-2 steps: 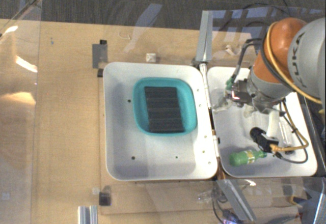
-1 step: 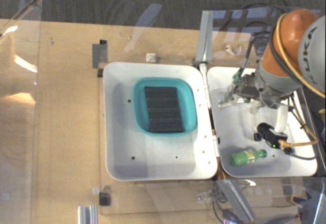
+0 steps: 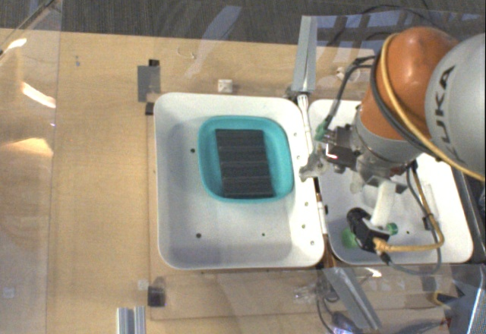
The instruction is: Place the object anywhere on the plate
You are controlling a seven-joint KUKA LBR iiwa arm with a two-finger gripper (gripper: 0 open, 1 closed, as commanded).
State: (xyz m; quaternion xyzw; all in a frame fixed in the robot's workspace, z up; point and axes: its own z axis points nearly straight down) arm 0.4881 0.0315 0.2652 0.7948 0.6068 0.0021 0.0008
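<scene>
A teal plate (image 3: 282,165) with rounded corners lies in the left white bin (image 3: 182,234), toward its back. A dark, ridged rectangular object (image 3: 243,163) rests flat in the middle of the plate. My gripper (image 3: 364,187) hangs over the left part of the right bin (image 3: 448,249), beneath the grey and orange wrist, which covers most of it. It is to the right of the plate, across the wall between the bins. I see nothing held in it.
The two bins meet at a raised rim (image 3: 313,196) just left of the wrist. A small green bit (image 3: 348,234) shows low in the right bin by the arm. Bare wooden bench (image 3: 76,173) spreads to the left.
</scene>
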